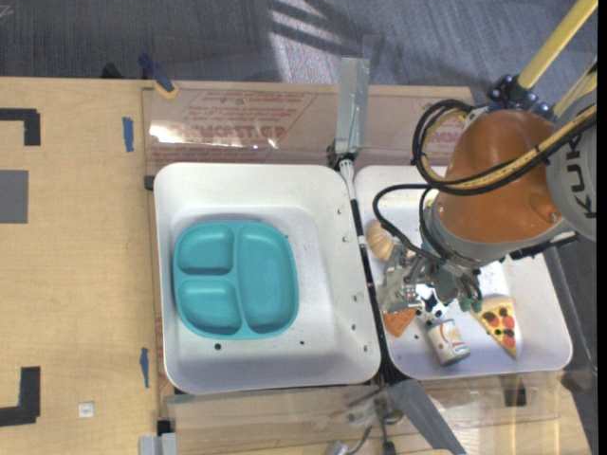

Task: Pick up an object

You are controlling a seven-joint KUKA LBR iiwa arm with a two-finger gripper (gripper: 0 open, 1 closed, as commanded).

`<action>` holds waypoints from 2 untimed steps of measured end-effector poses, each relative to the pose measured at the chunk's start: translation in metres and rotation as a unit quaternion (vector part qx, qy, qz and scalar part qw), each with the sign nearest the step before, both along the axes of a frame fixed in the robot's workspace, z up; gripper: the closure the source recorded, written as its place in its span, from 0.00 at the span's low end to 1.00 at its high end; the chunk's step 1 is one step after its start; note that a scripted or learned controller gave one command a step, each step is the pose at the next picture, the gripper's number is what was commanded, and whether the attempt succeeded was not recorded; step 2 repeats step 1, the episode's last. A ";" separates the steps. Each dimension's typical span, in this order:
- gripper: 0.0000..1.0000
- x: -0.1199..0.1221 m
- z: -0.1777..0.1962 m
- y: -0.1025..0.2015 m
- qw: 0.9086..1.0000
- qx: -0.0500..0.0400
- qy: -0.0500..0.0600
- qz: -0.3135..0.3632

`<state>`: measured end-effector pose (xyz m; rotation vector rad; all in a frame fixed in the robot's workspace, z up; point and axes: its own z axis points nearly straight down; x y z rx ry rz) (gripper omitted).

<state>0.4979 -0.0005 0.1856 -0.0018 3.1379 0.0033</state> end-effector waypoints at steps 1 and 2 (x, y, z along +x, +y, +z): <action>1.00 -0.014 0.000 0.065 0.976 -0.001 -0.001 0.216; 1.00 -0.014 0.000 0.065 0.976 -0.001 -0.001 0.216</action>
